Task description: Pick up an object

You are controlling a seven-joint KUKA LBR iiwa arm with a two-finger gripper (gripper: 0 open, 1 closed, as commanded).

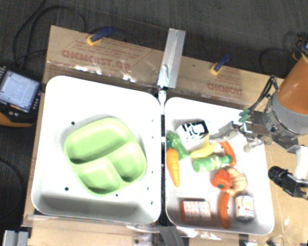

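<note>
A divided tray (pixel 106 155) lies in the left bin (pixel 42 188); toy food (pixel 209 159) in the right bin (pixel 264 218).

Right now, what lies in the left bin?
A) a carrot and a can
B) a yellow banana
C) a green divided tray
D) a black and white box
C: the green divided tray lies alone in the left bin, while the carrot and the other small items lie in the right bin.
</note>
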